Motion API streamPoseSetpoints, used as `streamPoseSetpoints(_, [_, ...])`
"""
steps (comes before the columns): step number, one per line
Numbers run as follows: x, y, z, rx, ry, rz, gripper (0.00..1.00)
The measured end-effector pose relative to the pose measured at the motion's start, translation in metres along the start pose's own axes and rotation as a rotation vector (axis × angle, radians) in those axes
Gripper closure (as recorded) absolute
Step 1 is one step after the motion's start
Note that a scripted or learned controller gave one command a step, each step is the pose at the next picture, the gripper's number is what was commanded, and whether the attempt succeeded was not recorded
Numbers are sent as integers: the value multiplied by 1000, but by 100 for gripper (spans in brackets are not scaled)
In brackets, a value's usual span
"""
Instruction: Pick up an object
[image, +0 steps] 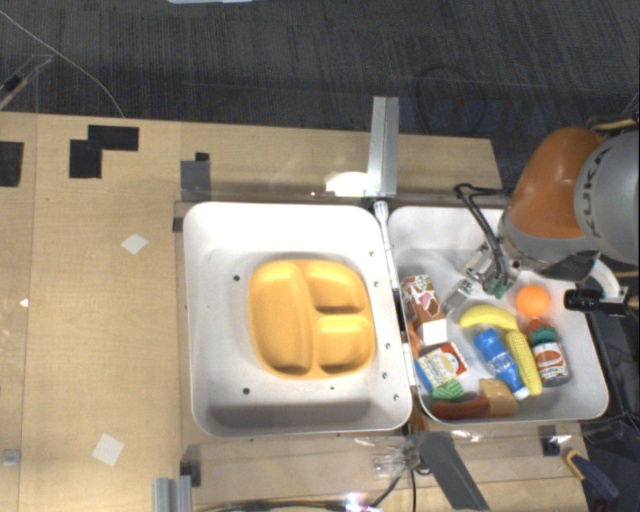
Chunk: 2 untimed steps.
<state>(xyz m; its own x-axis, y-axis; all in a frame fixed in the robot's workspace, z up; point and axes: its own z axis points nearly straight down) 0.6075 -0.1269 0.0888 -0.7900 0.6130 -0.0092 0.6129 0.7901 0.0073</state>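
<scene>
Two white bins side by side on the bench. Left bin (215, 300) has a yellow divided tray (308, 315) lying flat in the middle, three compartments facing up. Right bin (425, 230) has the clutter, all packed in its lower half: banana (487, 318) near the centre, orange ball (534, 300) just right of it, blue bottle (497, 357) below the banana, corn cob (524, 362) touching the bottle's right side, small jar with red label (551, 360) right of the corn. Along the bin's left wall sits a brown snack packet (421, 298), a small white cube (434, 332) below it, then a carton with red and green print (441, 366). At the bottom edge a brown block (497, 397) and a dark red piece (456, 407) beside it. Arm (585, 195) comes in from the right, orange band above the wrist, over the upper right part of the right bin. Gripper (482, 280) points down-left, hanging just above the banana's top edge, between the snack packet and the orange ball. Fingers look slightly apart, nothing visible between them; cannot tell if the tips touch the banana. Upper part of the right bin is bare white floor. A metal post (384, 140) stands at the seam between the bins at the top.
</scene>
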Motion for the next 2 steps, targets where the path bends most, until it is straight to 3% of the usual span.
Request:
streamPoseSetpoints(1, [-85,-36,1,3,-2,-119,0])
streamPoseSetpoints(2, [-44,-64,0,3,0,-43,0])
